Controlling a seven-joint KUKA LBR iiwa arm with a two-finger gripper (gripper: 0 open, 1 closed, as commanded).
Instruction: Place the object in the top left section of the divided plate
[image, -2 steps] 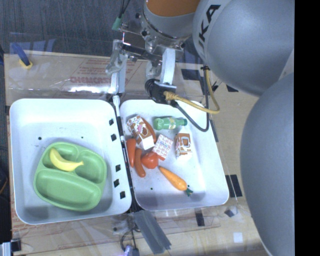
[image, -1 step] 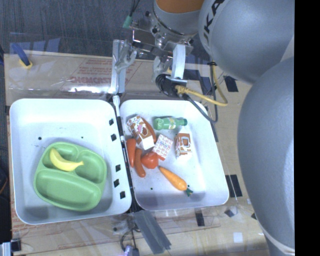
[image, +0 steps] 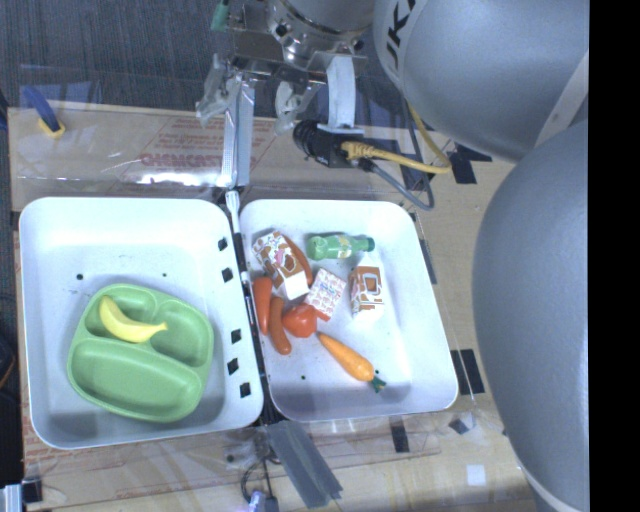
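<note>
the gripper (image: 262, 95) hangs with fingers apart, holding nothing; the banana (image: 131, 324) already lies in the divided plate (image: 120, 385)'s top left section, so retreat straight up.

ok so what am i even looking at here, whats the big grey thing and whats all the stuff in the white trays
The big grey shape on the right is a robot arm, seen from one fixed camera that looks down on the bench at a slant. Its gripper sits at the top of the picture, above the far edge of the trays, with nothing visibly held.

Two shallow white bins lie side by side. The left bin holds a green divided plate with a toy banana lying in its top left section. The right bin holds a loose pile of toy food: a green bottle, a few small cartons, a tomato, sausages and a carrot.
</note>
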